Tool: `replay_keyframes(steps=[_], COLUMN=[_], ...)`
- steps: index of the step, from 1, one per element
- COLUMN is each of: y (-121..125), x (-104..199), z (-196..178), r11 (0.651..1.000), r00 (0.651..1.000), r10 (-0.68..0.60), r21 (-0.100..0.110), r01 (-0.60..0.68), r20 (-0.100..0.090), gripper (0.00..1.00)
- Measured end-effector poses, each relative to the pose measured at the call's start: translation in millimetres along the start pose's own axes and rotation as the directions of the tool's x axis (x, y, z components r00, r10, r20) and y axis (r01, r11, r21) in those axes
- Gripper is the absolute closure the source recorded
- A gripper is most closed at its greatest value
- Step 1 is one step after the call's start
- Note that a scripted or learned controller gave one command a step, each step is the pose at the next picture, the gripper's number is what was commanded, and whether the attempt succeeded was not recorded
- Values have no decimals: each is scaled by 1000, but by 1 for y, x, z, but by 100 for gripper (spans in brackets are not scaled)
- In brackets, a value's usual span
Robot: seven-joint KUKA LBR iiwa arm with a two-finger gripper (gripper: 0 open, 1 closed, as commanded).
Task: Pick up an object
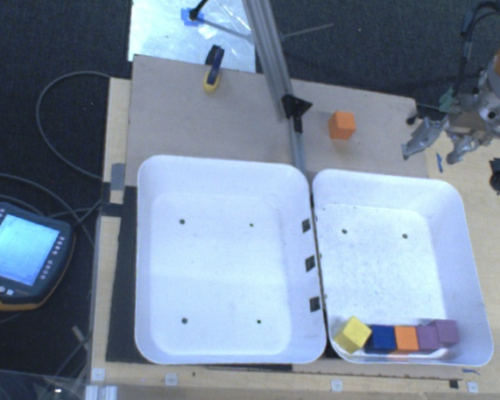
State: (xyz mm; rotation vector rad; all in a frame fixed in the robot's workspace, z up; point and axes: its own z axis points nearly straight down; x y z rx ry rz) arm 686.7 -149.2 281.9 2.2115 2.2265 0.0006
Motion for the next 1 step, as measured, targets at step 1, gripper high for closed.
replay_keyframes(steps=[1], y=[-71], x=[-42], z=[-2], r11=[1000], r00=[1000], r10=[12], r21=[3], r01=[-12], r20=[1], gripper=[0])
